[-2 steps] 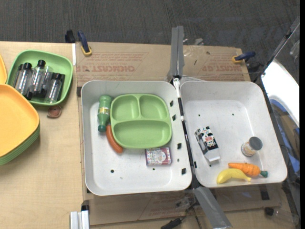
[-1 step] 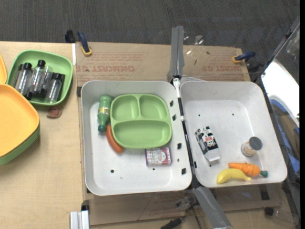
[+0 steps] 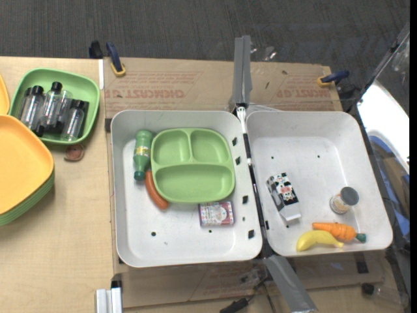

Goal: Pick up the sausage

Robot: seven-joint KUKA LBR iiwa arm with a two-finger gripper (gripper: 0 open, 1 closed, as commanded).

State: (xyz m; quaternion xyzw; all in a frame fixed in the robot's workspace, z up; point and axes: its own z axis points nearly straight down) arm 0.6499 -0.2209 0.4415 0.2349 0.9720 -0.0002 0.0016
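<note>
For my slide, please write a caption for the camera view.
Sausage lies in the left bin against the green divided plate.

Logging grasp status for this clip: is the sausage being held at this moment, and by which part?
Nothing holds it. The sausage lies in the left bin, against the green plate.

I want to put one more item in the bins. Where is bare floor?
Free: the left white bin front, below the pink packet; the right white bin back half. Crowded: around the green divided plate, orange sausage, green bottle.
</note>
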